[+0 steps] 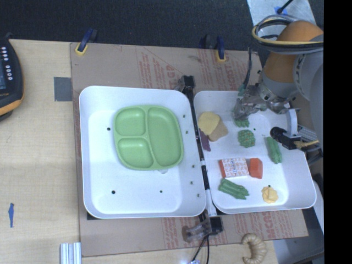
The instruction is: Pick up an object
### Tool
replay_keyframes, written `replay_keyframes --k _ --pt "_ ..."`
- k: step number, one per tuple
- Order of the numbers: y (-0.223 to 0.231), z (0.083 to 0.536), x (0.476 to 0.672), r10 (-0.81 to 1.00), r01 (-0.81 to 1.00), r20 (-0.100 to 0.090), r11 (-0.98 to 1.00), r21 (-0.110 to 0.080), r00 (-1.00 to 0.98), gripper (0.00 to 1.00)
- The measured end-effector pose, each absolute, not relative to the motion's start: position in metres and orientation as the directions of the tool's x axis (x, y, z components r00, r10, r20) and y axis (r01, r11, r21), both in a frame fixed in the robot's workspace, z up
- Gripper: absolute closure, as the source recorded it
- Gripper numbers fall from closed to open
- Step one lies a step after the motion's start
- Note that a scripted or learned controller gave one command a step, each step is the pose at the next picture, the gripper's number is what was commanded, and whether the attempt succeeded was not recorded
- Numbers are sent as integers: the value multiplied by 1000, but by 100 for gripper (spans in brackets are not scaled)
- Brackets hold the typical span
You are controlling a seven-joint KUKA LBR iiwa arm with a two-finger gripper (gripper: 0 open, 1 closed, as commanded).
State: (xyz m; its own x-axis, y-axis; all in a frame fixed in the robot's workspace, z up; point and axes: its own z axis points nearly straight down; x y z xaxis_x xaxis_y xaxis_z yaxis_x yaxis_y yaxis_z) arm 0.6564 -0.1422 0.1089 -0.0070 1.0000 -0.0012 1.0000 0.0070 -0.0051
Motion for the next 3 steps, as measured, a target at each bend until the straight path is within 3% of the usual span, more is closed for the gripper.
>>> replay_keyframes --k 1,2,3 --pt "-90 152 611 1000 1000 1 9 -5 -9 100" --pt "-92 150 612 1000 1000 -1 5 -4 -5 0" --pt "-121 94 660 1000 1000 -2 6 3 -6 0"
